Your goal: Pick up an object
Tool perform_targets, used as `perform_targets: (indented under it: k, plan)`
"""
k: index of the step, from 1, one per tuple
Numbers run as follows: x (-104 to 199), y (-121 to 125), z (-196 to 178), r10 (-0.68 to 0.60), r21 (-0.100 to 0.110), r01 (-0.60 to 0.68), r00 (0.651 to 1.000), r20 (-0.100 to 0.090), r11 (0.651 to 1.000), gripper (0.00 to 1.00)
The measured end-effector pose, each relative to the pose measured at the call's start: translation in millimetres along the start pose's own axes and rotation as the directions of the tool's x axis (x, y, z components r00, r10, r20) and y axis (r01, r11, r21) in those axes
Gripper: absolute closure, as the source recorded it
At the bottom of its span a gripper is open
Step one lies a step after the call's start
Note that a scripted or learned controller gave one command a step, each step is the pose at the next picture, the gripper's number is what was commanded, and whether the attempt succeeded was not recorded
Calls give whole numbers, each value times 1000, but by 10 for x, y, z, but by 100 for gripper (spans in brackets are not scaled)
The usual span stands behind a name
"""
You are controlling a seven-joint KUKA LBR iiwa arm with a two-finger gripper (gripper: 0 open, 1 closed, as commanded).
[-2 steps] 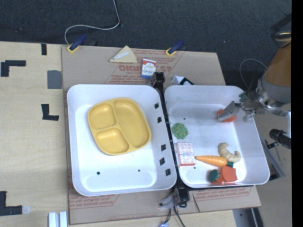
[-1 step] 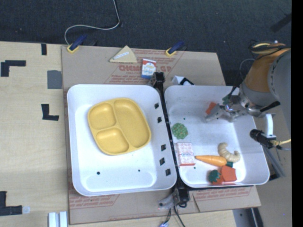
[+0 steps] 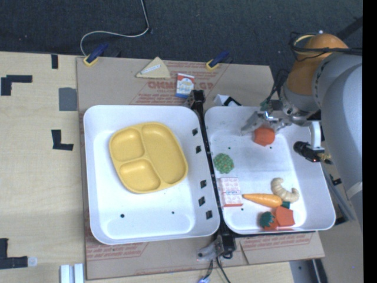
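My gripper (image 3: 264, 122) hangs over the upper part of the right bin (image 3: 312, 184), reaching in from the right. A round orange-red object (image 3: 264, 137) lies directly below it, touching or very close; whether it is held cannot be told. Lower in the same bin lie a green clump (image 3: 224, 162), a red-and-white packet (image 3: 230, 191), an orange carrot (image 3: 262, 199), a curved beige piece (image 3: 284, 188) and a red block with a green bit (image 3: 278, 218).
The left bin (image 3: 100, 211) holds a yellow divided plate (image 3: 147, 156). A small red-and-white box (image 3: 185, 85) and a tan wedge (image 3: 154, 68) sit on the cardboard behind the bins. The arm's grey body (image 3: 347, 117) fills the right side.
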State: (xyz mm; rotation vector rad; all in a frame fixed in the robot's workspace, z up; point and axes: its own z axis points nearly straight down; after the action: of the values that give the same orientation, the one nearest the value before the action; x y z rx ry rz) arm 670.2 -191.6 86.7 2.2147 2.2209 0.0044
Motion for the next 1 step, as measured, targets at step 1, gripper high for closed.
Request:
perform_targets:
  k: [1]
  plan:
    - [-11, 0, -103, -1, 1, 1, 1000, 4, 1000, 100]
